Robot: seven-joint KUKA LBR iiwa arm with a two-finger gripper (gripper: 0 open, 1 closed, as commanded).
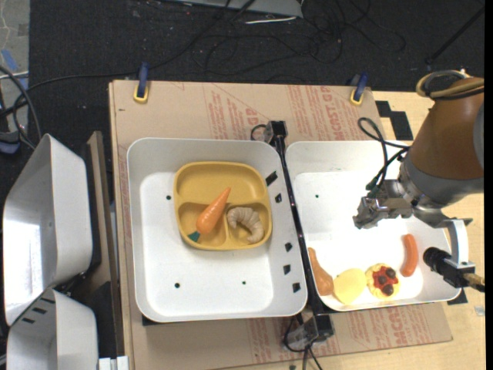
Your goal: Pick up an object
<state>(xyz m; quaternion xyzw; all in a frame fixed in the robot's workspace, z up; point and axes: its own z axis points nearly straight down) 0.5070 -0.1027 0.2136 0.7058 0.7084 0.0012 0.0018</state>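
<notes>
My gripper hangs over the middle of the right bin, with nothing seen between its fingers. Below it, along the bin's near edge, lie an orange chicken-leg-shaped toy, a pale yellow round piece, a small yellow tart with red and dark berries and a red sausage. In the left bin a yellow divided plate holds a toy carrot and a beige shrimp.
The arm's grey and orange body covers the right bin's far right side. A black bracket sticks out by the sausage. Black clips line the divider between the bins. White boxes stand left of the bench.
</notes>
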